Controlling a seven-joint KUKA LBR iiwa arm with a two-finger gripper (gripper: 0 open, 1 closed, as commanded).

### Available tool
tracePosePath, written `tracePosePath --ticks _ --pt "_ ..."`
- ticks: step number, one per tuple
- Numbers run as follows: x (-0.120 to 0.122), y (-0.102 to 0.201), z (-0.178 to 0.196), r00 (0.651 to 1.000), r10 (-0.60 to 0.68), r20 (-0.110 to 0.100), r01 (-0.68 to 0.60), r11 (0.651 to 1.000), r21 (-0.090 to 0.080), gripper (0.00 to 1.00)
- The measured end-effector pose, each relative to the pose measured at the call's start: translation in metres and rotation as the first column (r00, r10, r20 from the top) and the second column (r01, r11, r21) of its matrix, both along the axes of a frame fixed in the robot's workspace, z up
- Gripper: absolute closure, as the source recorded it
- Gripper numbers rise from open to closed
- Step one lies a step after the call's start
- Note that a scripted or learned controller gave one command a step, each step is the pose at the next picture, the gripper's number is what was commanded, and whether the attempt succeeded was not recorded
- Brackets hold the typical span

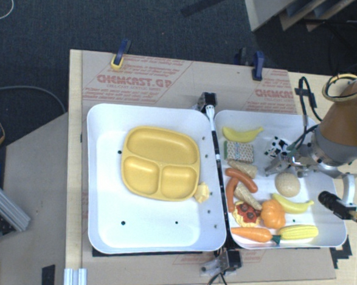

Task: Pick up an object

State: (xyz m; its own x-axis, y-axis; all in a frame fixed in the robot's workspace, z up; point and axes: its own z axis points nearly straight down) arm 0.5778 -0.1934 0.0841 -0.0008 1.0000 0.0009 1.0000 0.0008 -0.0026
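The right bin (336, 238) holds several toy foods: a yellow banana (242, 134), a grey-green sandwich block (239, 151), sausages (242, 171), a beige round roll (288, 184), a second banana (292, 204), an orange pepper (272, 213), a pizza slice (245, 214), a carrot (252, 234) and a corn cob (298, 232). A black-and-white spotted toy (276, 146) lies at the back. My gripper (289, 161) hangs low over the bin, just right of the spotted toy and just above the roll. I see nothing held in it.
The left bin (100, 212) carries a yellow divided plate (160, 163), with a small pale yellow piece (202, 193) at its right edge. The arm's orange band (344, 123) stands over the right bin's far right side. Clamps (119, 54) grip the board's back edge.
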Motion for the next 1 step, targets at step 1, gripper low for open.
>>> tracePosePath --ticks 1 --pt "0.0006 -0.0003 0.0114 1.000 -0.001 0.003 0.001 1.000 -0.001 1.00"
